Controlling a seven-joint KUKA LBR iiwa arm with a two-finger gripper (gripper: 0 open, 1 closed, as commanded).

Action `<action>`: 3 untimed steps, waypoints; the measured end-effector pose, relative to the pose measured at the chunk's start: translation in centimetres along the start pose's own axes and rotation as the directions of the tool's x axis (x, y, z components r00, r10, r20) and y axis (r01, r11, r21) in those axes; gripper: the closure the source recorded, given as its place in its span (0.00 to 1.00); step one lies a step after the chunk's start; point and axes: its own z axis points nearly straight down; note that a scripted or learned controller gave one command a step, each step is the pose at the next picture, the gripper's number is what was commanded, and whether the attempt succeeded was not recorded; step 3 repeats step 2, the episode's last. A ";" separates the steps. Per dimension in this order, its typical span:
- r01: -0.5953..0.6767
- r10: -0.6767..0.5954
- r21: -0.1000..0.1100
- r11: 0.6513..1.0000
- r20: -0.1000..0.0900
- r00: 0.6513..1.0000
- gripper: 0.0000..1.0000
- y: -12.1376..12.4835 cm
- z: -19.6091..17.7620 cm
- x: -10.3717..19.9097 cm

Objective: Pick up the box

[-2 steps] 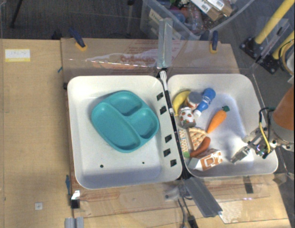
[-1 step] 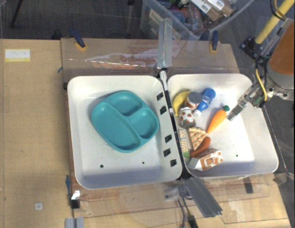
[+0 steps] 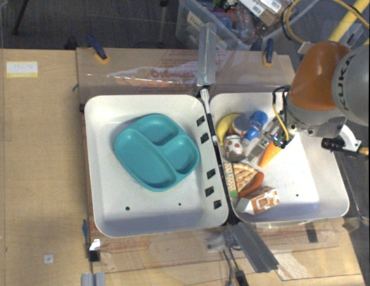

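My gripper (image 3: pixel 274 137): one, lowered into the right bin (image 3: pixel 327 189) from the bin's far right side, under my orange band (image 3: pixel 316 76). Whether it is wide, narrow or holding anything I cannot tell; its tip is lost among the clutter. It sits just beside the carrot and the blue-capped bottle, and I cannot tell whether it touches either.

Carrot (image 3: pixel 269 154): one, orange, tilted, at my gripper's tip.

Bottle (image 3: pixel 255 124): one, small, blue cap, near the bin's far wall.

Banana (image 3: pixel 223 126): one, yellow, curved along the bin's left wall.

Ball (image 3: pixel 233 148): one, white with red marks, just beside the banana.

Waffle-patterned piece (image 3: pixel 243 174): one, tan, flat, below the ball.

Sausage-shaped piece (image 3: pixel 251 185): one, reddish brown, lying over the waffle piece's near edge.

Box (image 3: pixel 264 201): one, small carton, white with an orange-brown printed face, lying tilted on the right bin's floor at the near left corner, just beside the sausage piece and apart from my gripper.

Left bin (image 3: pixel 107 213): one, white, touching the right bin along a shared divider.

Plate (image 3: pixel 156 151): one, teal, three compartments, lying flat in the middle of the left bin.

Bins: two in all, on a wooden bench (image 3: pixel 36 177).
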 end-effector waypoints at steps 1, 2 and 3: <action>-0.069 0.069 -0.007 0.998 0.010 0.998 0.00 -3.9 0.8 6.6; -0.029 0.029 -0.004 1.000 0.007 1.000 0.00 2.1 0.9 -1.6; -0.029 0.029 -0.004 1.000 0.007 1.000 0.00 2.1 0.9 -1.6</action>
